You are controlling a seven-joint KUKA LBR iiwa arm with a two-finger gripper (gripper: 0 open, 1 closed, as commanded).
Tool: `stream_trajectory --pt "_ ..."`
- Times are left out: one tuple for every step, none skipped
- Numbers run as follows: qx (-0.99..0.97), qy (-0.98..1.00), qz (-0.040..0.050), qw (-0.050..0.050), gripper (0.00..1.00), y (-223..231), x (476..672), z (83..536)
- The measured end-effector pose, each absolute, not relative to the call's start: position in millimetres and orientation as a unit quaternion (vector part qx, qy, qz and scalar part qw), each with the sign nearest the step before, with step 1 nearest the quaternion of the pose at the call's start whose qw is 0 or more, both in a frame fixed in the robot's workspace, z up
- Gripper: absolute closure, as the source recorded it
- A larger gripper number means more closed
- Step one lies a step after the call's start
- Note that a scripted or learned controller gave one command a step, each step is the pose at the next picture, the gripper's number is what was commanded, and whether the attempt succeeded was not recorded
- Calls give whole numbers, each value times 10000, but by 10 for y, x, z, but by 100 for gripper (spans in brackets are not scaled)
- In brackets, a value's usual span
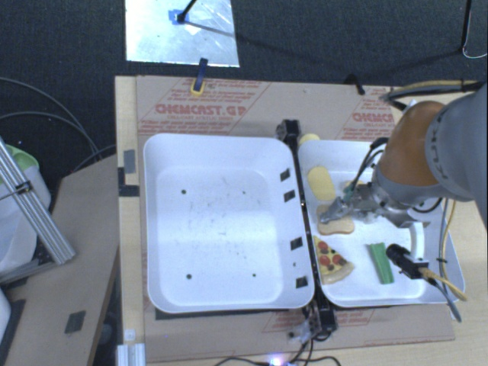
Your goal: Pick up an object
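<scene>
I'm seeing the toy pizza slice (333, 261) lying nearest me in the right bin (435, 292), a green block (379, 263) beside it. Behind the slice, the gripper (341, 213) is hanging over a tan bread-like piece (336, 225); I cannot tell its jaw state. Farther back, a yellow cylinder (321, 182) is lying.

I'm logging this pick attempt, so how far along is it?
Done: the arm has reached into the right bin. In hand: the gripper sits low at a tan, bread-like piece, but no grasp shows. Left: gripping and lifting it. The pizza slice, green block and yellow piece lie untouched.
</scene>
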State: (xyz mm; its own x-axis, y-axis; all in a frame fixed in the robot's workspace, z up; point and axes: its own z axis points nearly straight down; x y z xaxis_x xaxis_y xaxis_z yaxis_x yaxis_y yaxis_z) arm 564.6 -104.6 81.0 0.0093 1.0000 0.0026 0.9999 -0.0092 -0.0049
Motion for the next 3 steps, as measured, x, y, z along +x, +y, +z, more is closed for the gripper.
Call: stream_trajectory --pt "-7024 -7118 -63 -37 0 -175 5883 1914" --pt "-7084 -7058 7 -24 0 -1104 6506 1187" --pt "-7047 -7095 -28 -18 0 -622 6090 1889"
